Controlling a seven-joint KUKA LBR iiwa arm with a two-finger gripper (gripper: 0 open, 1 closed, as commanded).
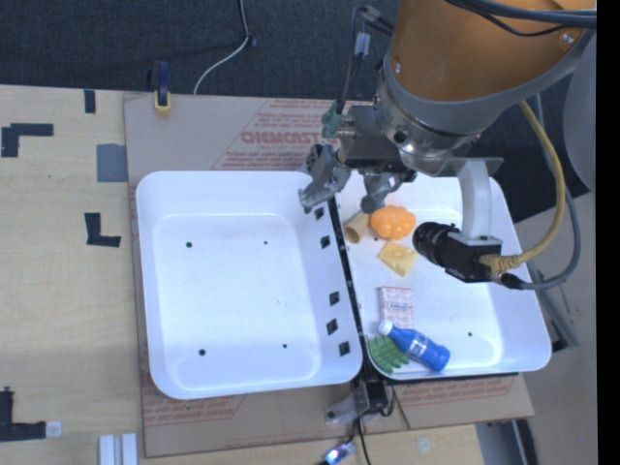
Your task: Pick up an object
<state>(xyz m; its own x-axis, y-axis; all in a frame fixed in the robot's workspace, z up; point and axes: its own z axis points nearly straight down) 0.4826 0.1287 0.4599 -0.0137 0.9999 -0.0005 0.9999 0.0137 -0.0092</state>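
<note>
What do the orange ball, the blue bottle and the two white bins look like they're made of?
The orange ball looks like smooth plastic or rubber, matte with a soft highlight; the picture leaves it open. The blue bottle looks like glossy plastic with a white cap, judging by its bright sheen. The white bins look like thin moulded plastic, with rounded corners and a slightly shiny surface.

Both bins are plain white: the left bin [232,298] carries a few small black dots, and black squares run down the divider between it and the right bin [484,327]. In the right bin lie an orange ball [391,222], a pale yellow block [396,258], a blue bottle [420,348] with a white cap, a green piece [387,356] and a white packet [395,307] with red print. The desk [58,289] is light wood with black marks. The arm's band [484,37], upper right, is orange.
</note>
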